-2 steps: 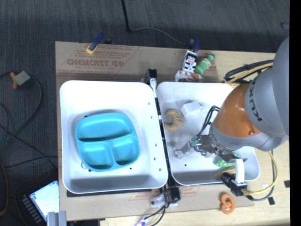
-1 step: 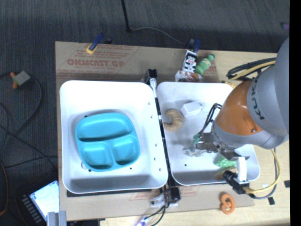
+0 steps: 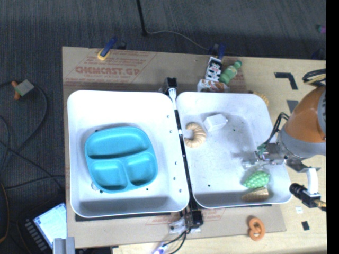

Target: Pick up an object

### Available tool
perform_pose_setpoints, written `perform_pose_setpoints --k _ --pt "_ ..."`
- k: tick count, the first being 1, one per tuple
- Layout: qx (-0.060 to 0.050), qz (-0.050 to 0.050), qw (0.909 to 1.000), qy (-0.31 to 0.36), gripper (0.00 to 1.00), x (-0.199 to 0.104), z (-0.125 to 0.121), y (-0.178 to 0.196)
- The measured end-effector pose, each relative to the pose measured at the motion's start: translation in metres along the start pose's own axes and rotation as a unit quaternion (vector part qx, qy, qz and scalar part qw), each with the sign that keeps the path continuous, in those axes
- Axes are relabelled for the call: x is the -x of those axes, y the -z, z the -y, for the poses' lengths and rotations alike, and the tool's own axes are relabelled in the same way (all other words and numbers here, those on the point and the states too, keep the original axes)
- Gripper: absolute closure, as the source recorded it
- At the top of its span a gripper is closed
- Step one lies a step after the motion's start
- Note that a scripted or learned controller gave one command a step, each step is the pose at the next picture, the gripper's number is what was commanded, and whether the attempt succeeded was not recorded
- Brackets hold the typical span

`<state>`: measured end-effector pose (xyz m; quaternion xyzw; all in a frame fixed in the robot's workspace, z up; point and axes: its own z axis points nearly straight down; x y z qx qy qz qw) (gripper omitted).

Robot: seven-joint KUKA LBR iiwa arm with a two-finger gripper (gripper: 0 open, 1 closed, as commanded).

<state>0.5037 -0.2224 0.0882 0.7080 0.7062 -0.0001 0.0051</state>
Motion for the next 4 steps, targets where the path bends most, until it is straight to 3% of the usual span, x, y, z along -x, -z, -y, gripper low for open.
perform_pose_setpoints --k 1,2,3,4 --pt "-0.002 -0.003 1.0000 0.003 1.00 -0.028 -0.125 0.052" --pt "-0.003 -0.003 1.0000 0.002 1.00 -0.085 -0.090 0.140" --pt "-0.004 -0.003 1.0000 0.001 1.00 -0.126 -0.010 0.156" --pt "-0.004 -0.003 1.0000 0.001 1.00 -0.156 0.020 0.142"
